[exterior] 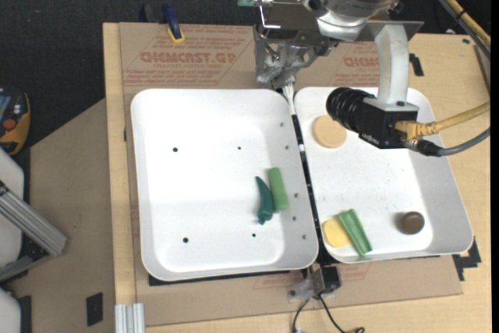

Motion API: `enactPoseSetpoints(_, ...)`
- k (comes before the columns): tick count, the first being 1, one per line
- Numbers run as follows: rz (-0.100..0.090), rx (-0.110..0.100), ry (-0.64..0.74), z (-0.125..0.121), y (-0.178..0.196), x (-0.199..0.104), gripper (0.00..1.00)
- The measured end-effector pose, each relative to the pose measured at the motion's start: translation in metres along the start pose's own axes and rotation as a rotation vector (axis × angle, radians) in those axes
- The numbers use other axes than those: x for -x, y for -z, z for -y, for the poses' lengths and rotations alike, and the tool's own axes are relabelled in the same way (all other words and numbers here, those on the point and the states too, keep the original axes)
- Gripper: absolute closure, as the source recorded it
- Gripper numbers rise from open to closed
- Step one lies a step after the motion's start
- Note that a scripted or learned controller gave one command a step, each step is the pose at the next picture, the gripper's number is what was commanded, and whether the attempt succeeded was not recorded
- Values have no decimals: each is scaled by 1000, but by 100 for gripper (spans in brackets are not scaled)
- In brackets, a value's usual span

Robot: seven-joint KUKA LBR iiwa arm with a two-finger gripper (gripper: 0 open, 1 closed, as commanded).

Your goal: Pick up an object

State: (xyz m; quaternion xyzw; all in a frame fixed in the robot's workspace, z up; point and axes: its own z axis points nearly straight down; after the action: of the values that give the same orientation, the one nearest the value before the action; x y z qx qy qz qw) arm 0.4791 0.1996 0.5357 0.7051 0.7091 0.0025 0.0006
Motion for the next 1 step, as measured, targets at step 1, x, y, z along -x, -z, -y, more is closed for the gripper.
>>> enactPoseSetpoints(1,1,-1,-4,0,-1,-26,100)
